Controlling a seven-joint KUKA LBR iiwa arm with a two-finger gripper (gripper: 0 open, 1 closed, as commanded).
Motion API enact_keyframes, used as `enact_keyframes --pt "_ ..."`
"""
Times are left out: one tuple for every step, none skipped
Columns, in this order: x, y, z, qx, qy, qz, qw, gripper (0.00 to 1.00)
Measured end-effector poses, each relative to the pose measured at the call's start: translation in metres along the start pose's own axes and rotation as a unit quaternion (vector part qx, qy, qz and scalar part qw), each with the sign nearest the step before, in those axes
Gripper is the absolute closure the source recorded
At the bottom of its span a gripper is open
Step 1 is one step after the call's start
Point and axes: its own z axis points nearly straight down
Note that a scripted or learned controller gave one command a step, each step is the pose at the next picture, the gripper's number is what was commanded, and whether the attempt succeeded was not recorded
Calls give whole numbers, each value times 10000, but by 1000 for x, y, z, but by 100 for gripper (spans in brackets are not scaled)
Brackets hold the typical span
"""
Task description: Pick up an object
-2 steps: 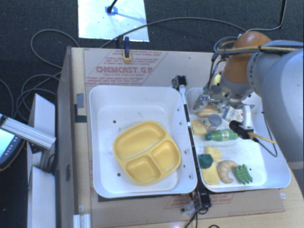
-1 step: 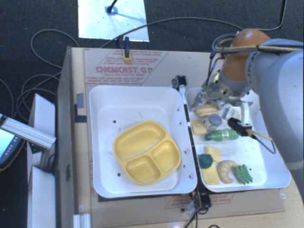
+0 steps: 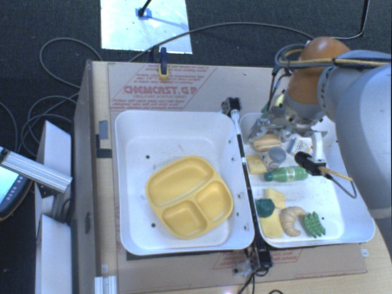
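Croissant (image 3: 293, 219) and green toy (image 3: 314, 224) lie nearest.
Arm bends over right bin (image 3: 361, 228), pincer (image 3: 269, 127) state unclear; bench (image 3: 184, 81) cardboard reads "CHEMCAST GP".

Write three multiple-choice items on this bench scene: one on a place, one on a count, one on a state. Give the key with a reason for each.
1. Where does the yellow divided tray lie?
A. in the left bin
B. in the right bin
C. on the floor

2. How many compartments does the tray have?
A. two
B. three
C. five

3. How does the green bottle rest?
A. upright
B. on its side
C. on the tray

Key:
1 A, the tray sits alone inside the left bin.
2 B, one long compartment and two smaller ones show.
3 B, it lies flat in the right bin, below the gripper, among the other small items.
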Motion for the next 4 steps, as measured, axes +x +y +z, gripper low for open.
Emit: enact_keyframes --pt "-3 0 0 0 -1 3 10000 0" --pt "-2 0 0 3 0 -3 10000 0" --pt "2 0 0 3 -1 -8 10000 0" --pt "-1 0 0 2 -3 3 10000 0"
